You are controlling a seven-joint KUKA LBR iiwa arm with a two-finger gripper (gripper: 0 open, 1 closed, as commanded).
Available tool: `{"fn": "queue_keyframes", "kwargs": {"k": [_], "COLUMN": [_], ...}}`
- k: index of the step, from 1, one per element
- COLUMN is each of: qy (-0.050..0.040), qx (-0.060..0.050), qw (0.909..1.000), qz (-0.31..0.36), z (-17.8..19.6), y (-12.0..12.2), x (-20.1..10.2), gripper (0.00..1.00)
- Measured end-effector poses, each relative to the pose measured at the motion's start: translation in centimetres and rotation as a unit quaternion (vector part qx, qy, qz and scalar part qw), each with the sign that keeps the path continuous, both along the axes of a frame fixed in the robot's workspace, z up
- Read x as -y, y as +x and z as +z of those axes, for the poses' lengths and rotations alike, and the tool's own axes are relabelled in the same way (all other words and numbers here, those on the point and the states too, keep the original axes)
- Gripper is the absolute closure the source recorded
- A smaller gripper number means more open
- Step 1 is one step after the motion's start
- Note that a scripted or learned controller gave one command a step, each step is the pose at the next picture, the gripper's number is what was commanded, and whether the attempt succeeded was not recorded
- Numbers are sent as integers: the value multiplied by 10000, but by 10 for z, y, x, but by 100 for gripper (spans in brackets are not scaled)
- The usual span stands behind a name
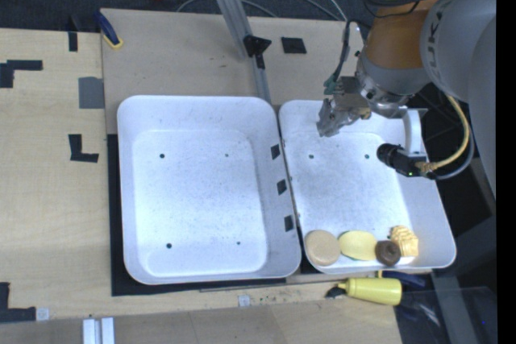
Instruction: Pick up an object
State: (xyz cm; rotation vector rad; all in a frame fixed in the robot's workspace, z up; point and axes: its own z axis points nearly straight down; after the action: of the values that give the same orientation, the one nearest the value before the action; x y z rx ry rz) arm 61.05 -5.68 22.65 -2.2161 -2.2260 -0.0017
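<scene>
White right bin (355,181) holds four small objects (360,246) at its near edge; hand (332,122) hovers well apart, grip perhaps empty, unclear.

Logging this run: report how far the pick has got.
Nothing looks picked yet. The gripper hangs over the far end of the right bin, with nothing seen between its fingers. The objects, a tan disc, a yellow piece and a brown piece, lie along the near wall.
</scene>
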Motion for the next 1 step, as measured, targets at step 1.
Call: {"fn": "queue_keyframes", "kwargs": {"k": [1], "qy": [-2], "qx": [-3], "qw": [10000], "qz": [-3], "z": [8], "y": [-20], "x": [-43], "gripper": [100]}}
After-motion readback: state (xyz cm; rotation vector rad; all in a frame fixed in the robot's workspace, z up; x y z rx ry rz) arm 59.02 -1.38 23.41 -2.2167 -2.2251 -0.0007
